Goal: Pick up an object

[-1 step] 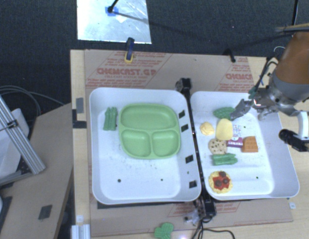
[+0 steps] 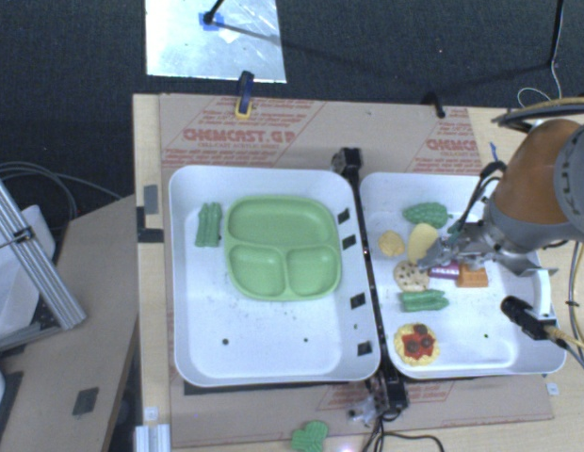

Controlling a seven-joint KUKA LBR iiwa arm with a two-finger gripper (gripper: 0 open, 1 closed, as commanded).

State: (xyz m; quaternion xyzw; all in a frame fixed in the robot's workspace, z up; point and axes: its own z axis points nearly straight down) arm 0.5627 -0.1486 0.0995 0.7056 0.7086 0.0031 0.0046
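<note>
Carrying both white bins side by side, the table (image 2: 273,125) keeps pick items on the right and a sorting area on the left. The left bin (image 2: 193,337) holds a green divided plate (image 2: 281,249) and a green bean-like piece (image 2: 208,224). The right bin (image 2: 480,351) gathers the toy food within the arm's reach: a leafy green piece (image 2: 424,214), yellow piece (image 2: 422,240), cookie (image 2: 409,274), green pod (image 2: 423,300) and small pizza (image 2: 416,342). The arm (image 2: 546,182) leans in from the right, wrist angled down-left, claw (image 2: 446,252) low beside the yellow piece and cookie, probably its targets. Whether the claw is wide or narrow, I cannot tell.
</note>
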